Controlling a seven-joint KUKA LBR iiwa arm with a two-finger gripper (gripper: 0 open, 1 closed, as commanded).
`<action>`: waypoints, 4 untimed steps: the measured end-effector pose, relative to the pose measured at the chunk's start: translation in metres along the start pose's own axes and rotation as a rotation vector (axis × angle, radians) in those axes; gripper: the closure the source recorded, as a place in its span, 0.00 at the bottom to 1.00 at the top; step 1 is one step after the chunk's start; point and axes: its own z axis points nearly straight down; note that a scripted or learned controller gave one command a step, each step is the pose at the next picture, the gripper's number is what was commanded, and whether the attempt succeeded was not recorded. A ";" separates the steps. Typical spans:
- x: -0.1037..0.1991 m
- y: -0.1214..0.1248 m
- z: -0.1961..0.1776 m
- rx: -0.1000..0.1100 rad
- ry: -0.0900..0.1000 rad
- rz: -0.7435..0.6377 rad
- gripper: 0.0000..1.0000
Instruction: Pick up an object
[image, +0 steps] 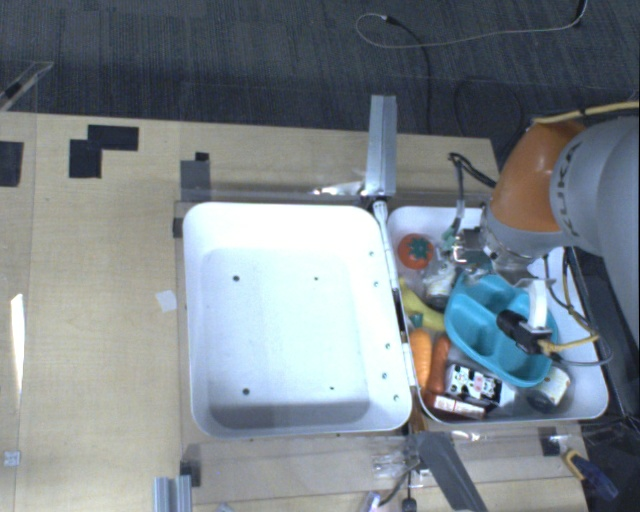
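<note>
My gripper (452, 262) reaches down into the right bin (590, 400) near its back left, among the clutter. Just left of it lies a red round toy with a green top (414, 249). A blue compartment dish (487, 330) lies tilted right in front of the gripper. Along the bin's left wall are a yellow piece (424, 318) and an orange carrot (422, 358). A black and white box (470, 385) sits at the front under the dish. Nothing shows as held.
The left bin (290, 320) is white with a few small dark dots on its floor. A metal divider post (382, 150) rises between the bins at the back. A small dark object (545, 397) lies at the right bin's front right.
</note>
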 end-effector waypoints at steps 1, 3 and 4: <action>0.046 0.004 -0.102 0.021 -0.007 0.129 1.00; 0.050 -0.073 -0.162 0.021 -0.004 -0.187 1.00; 0.014 -0.107 -0.134 0.023 -0.005 -0.046 1.00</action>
